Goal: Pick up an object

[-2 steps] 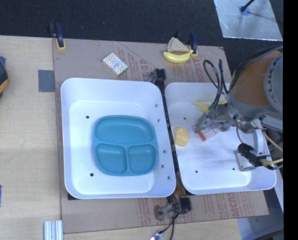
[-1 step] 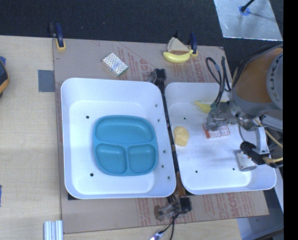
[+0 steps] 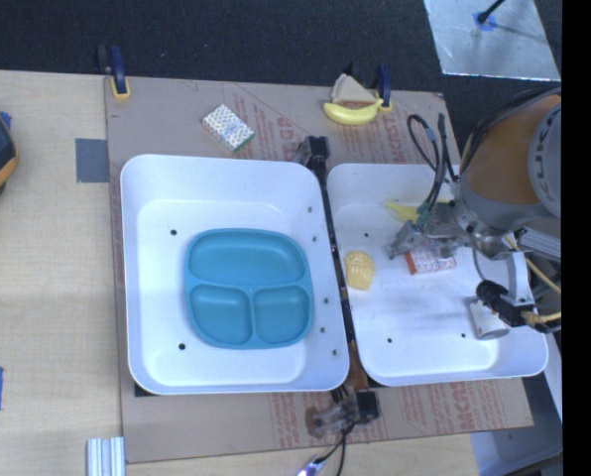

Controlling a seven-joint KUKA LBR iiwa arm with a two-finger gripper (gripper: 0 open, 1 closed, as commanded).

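Camera view: the grey two-finger gripper (image 3: 415, 240) hangs low in the right white bin (image 3: 414, 365), just beside a red-and-white packet (image 3: 432, 262); its grip cannot be told. A pale yellow lump (image 3: 359, 270) lies nearby. Centring over one item before closing would help.

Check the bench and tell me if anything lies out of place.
Two things lie outside the bins on the brown board: a yellow banana-shaped toy at the far edge above the right white bin, and a small patterned square packet above the left white bin. The blue divided plate sits flat in the left bin.
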